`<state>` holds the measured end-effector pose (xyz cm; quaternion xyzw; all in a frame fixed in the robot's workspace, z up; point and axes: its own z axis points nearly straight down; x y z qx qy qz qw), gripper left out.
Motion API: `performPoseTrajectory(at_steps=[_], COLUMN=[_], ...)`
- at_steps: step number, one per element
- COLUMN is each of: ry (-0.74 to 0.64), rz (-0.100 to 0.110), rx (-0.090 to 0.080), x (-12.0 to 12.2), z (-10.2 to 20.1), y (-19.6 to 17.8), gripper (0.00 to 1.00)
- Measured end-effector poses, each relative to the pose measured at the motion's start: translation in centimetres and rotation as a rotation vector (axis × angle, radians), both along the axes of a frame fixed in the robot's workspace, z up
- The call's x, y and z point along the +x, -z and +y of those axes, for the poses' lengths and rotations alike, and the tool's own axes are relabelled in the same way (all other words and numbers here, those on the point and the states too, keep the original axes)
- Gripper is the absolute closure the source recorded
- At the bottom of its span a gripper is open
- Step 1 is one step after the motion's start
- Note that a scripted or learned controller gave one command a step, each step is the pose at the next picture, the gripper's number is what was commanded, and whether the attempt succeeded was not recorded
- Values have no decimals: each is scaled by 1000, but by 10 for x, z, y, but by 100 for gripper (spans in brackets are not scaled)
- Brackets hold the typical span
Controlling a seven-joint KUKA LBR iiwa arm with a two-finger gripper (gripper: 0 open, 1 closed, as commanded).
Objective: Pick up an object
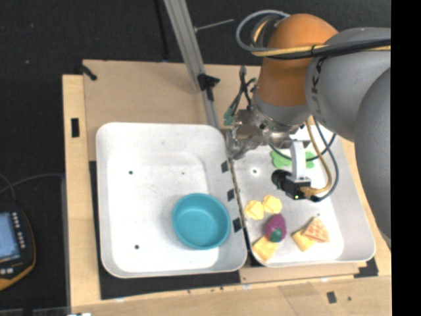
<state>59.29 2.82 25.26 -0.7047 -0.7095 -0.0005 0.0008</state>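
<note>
Far to the left, off the bench at about 8 o'clock from it, a handheld controller (9, 242) with a lit screen lies on the dark floor. On the bench (82, 196) the left bin (145, 170) holds one thing, a blue bowl (200, 220), upright and sitting at roughly 4 o'clock from the bin's middle, close to the wall it shares with its neighbour. A slanted metal rail (184, 38) runs down from 12 o'clock toward the seam between the two bins. The gripper (235, 147) hangs right at that seam, over the 10 o'clock corner of the right bin (345, 232); from where I stand I cannot tell whether it is open or closed, and nothing can be seen held in it. The things to pick lie below it: two small yellow pieces (263, 207) touching each other at 9 o'clock, a purple toy (275, 228) just beneath them at 8 o'clock, another yellow piece (265, 247) at 7 o'clock against the bin's near wall, and an orange-and-yellow wedge (311, 234) at 6 o'clock. A green thing (285, 157) (mostly hidden by the wrist) shows at 11 o'clock. The grey arm (352, 91), with its orange band (296, 35), comes in from 3 o'clock.
</note>
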Motion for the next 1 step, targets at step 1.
performPoseTrajectory(at_steps=[1], ry=[0], rz=[0], rx=[0], x=[-25], z=[40], y=[-2], gripper=[100])
